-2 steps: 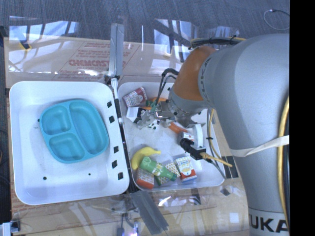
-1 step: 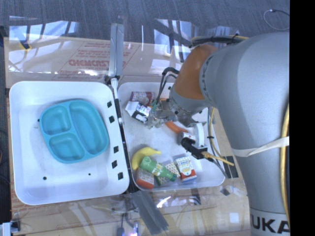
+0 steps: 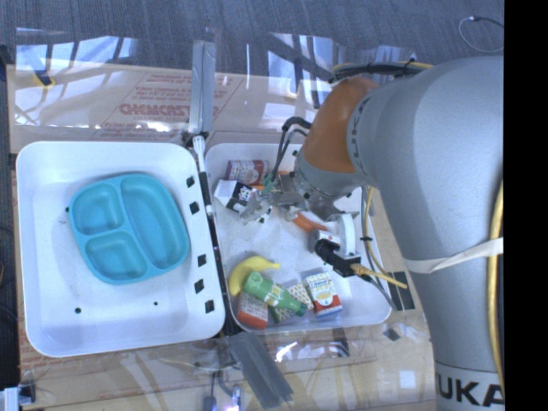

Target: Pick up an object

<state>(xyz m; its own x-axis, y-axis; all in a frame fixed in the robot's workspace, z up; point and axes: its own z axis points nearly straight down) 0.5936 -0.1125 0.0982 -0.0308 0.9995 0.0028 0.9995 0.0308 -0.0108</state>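
Note:
My gripper (image 3: 259, 204) reaches down into the upper middle of the right bin (image 3: 370, 313), its metal fingers low among the objects there. It hangs just right of a small black and white packet (image 3: 235, 193) and below a dark red packet (image 3: 246, 171). I cannot see anything between the fingers. An orange piece (image 3: 308, 224) lies just to the gripper's right. At the bin's near end lie a yellow banana (image 3: 248, 272), a green bottle (image 3: 274, 293), a red item (image 3: 251, 319) and a small juice carton (image 3: 321, 292).
The left bin (image 3: 43, 315) holds a blue three-compartment plate (image 3: 128, 226). The grey arm with its orange band (image 3: 338, 135) covers the right side of the right bin. A divider with black clips (image 3: 202, 229) runs between the bins.

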